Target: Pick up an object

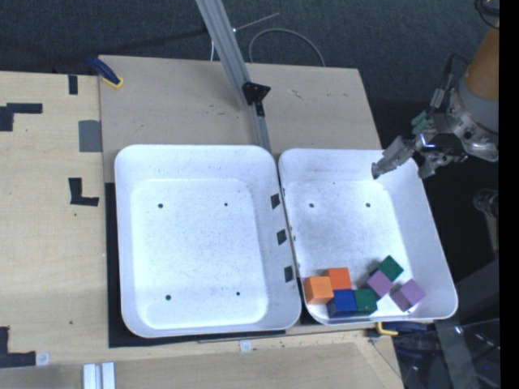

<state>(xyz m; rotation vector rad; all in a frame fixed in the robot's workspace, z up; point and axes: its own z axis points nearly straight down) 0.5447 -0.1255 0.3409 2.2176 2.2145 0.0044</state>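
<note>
Underneath, wooden bench (324,104) on dark floor (81,14)

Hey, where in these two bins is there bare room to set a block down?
The left bin has bare floor from wall to wall. In the right bin, the far part, from the hand side toward the middle, is bare. Its near edge is crowded by the block cluster.

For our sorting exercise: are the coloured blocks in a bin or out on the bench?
In: the coloured blocks cluster in the right bin's near corner.
</note>
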